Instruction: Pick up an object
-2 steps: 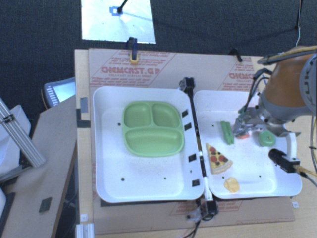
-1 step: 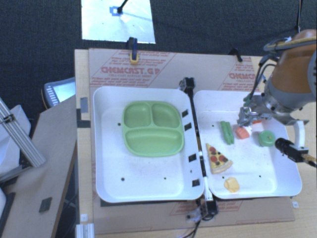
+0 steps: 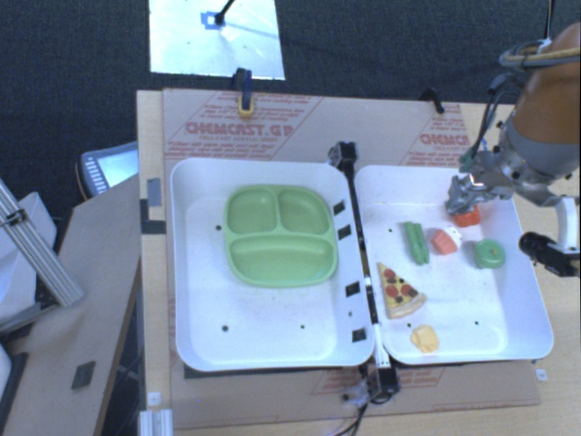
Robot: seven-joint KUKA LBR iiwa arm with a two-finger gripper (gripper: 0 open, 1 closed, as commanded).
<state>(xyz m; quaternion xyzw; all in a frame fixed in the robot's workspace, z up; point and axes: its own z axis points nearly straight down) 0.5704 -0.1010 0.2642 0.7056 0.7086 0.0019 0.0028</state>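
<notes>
Since our grey two-finger gripper (image 3: 465, 198) hung over a small orange-red plastic piece (image 3: 467, 216) in the right white bin (image 3: 526, 334), jaw state unclear, we judged it light, rigid, graspable across its sides

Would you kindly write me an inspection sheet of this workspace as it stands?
Surface: two white bins, left bin and right bin, on a cardboard sheet.
Job's things: in the right bin, green stick, pizza slice, yellow piece, green ring, pink piece, orange piece.
Clutter: green divided plate in the left bin.
Grippers: gripper over the orange piece; grasp unclear.
Cables: dark cables beside the arm.
Surroundings: yellow clamp, metal sheet.
</notes>
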